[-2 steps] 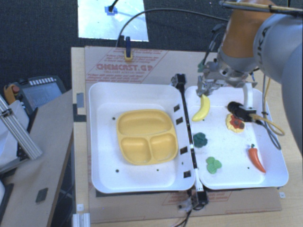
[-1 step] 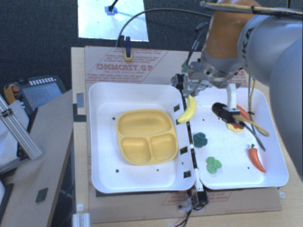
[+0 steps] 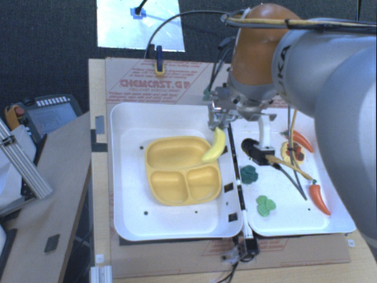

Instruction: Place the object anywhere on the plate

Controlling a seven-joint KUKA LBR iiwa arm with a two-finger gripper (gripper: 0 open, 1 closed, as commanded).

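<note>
Arm: grey with an orange band, reaching in from the right of the frame and filling the upper right.
Claw [image 3: 218, 124]: just above centre, clamped on the upper end of the banana.
Banana [image 3: 214, 147]: yellow, hanging tilted from the claw, its lower end over the upper right corner of the plate; whether it touches the plate cannot be told.
Plate [image 3: 181, 170]: yellow, three compartments, lying in the left bin.
Left bin [image 3: 132, 158]: white, shallow, centre left of the frame.
Right bin [image 3: 288, 214]: white, lower right, holding two green pieces [image 3: 265, 205], an orange carrot [image 3: 318, 197] and other small toy foods.
Bench [image 3: 59, 175]: pale wood at the left, beside the bins.
</note>
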